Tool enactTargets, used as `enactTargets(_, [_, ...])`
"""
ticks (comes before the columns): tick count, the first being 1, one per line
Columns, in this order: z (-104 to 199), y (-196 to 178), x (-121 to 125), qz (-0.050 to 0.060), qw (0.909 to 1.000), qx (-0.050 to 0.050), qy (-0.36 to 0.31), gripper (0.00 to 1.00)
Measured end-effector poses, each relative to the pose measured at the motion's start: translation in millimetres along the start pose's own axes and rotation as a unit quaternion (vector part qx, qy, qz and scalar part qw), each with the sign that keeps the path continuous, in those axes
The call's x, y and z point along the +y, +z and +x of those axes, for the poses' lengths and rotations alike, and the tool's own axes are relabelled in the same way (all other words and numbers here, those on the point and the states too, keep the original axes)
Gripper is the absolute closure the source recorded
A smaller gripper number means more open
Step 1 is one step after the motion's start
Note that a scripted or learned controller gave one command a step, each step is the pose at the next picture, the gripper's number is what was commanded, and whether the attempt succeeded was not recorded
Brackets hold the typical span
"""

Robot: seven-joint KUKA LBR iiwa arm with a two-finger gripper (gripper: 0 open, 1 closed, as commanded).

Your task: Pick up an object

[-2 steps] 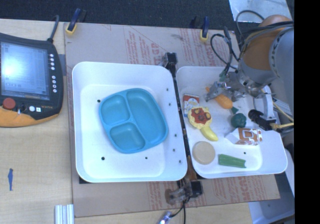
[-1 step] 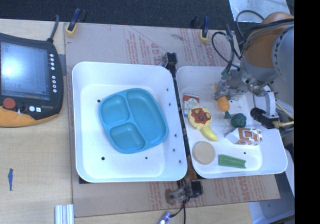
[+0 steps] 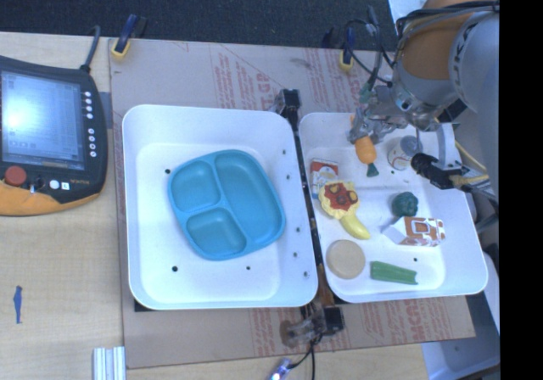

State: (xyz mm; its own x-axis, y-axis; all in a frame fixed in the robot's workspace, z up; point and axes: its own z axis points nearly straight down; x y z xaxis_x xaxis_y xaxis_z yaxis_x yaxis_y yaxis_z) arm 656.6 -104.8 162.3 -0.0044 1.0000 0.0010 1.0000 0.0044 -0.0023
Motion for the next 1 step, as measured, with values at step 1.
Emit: enactTargets(1, [31.4, -29.6, -42.1, 0.001, 1.0000, 0.000, -0.001, 1.00])
